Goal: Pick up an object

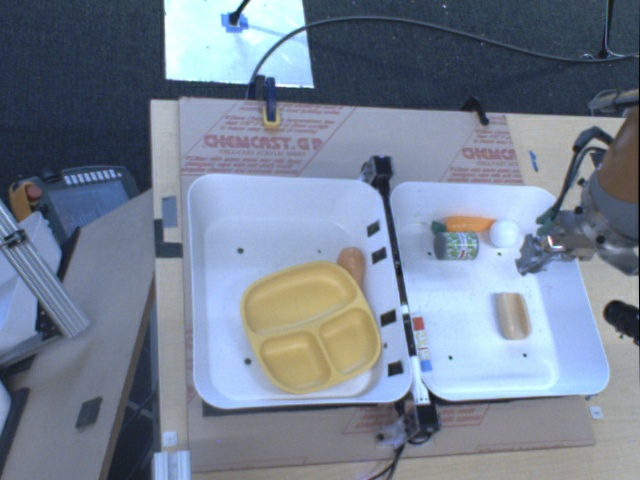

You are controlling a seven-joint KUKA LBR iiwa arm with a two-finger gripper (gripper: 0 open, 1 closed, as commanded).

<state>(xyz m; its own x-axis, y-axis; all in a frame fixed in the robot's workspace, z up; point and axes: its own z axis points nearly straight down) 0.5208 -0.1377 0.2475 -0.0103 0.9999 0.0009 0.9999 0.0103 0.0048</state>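
Nearest to the camera, in the left bin [215,218], lies a yellow tray [310,325] with three compartments. A small tan, rounded piece [352,262] rests just behind the tray's far right corner, touching its rim.

In the right bin [560,368], a tan bread roll [513,315] lies flat on the floor, toward the right side and apart from the other things. Farther back, near the bin's far wall, there is a small can with a green label [457,245] lying on its side. Just behind it lies an orange carrot [468,224], and a white ball [503,233] sits at the carrot's right end, touching it.

The gripper [532,255] hangs over the right bin, to the right of the white ball and behind the bread roll. Nothing is seen between its fingers; how far they are open I cannot tell, because they are too small and dark here. The grey arm [610,208] comes in from the right edge.

Beyond the bins, a brown cardboard sheet [300,138] lies under them.
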